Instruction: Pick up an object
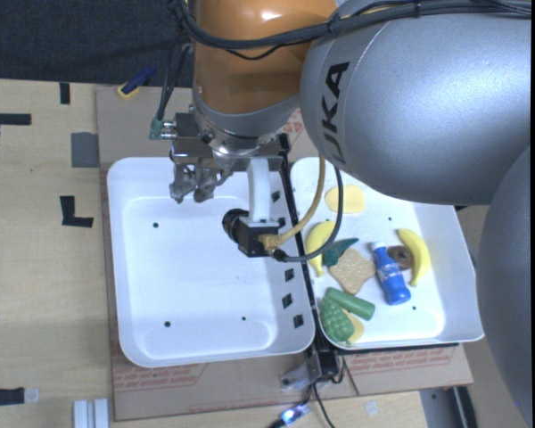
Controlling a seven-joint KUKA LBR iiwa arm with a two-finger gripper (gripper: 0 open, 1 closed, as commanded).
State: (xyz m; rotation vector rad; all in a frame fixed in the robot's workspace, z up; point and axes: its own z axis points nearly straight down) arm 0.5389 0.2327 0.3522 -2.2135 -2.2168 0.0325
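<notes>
The grey two-finger gripper [193, 188] hangs over the left white bin [138, 328], jaws slightly apart, nothing between them. Well right, the right white bin [455, 239] holds two yellow plastic bananas [416, 252], one blue can [391, 277], one tan cracker [350, 273].

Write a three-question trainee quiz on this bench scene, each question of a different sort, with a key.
1. True or false: the gripper hangs over the left bin.
2. Multiple choice: the blue bottle lies in
A. the left bin
B. the right bin
C. on the cardboard outside both bins
3. Fill in: the curved fruit just right of the blue bottle is a yellow ______.

Key
1. True; it sits above the left bin's far edge, with nothing seen between its fingers.
2. B
3. banana
</notes>
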